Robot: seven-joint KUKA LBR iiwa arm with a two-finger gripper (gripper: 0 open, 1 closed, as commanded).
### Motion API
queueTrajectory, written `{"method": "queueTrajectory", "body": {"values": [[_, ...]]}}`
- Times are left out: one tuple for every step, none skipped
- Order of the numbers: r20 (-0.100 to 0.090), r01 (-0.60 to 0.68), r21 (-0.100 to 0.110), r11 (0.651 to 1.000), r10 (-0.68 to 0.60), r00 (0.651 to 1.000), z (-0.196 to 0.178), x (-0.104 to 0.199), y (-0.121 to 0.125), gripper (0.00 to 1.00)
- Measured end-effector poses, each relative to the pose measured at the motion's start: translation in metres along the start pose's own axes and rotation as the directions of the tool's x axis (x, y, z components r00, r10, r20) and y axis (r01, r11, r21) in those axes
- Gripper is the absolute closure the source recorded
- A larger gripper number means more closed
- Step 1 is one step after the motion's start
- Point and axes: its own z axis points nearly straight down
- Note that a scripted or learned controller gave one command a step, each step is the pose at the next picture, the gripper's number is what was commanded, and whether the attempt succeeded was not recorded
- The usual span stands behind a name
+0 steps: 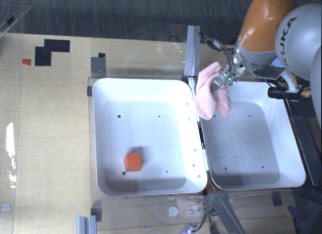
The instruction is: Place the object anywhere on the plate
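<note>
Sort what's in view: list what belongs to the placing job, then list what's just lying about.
Belongs to the job:
- gripper, with the pink cloth hanging from it over the divide between the bins
- left bin and right bin

Lying about:
- orange block in the left bin
- black patches and small orange marker on the bench

No plate can be made out.

Single fixed cam, mounted above the surface (pixel 50 142), looking down at a slant. Far enough to fit both white bins whole: left bin (pixel 100 127) mid-frame, right bin (pixel 297 172) toward frame right. Arm (pixel 282 26) enters from upper right, partly cropped. Dark floor strip along top edge. No 2nd view, so no overlap.
</note>
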Motion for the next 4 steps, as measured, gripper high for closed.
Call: {"method": "queueTrajectory", "body": {"values": [[0.000, 0.005, 0.000, 1.000, -0.005, 1.000, -0.040, -0.001, 0.003, 1.00], [-0.002, 0.398, -0.001, 0.917, -0.398, 0.917, -0.051, 0.049, 0.020, 1.00], [-0.002, 0.708, -0.003, 0.706, -0.709, 0.706, -0.052, 0.095, 0.019, 1.00], [-0.002, 0.712, -0.003, 0.702, -0.712, 0.702, -0.058, 0.147, 0.030, 1.00]]}}
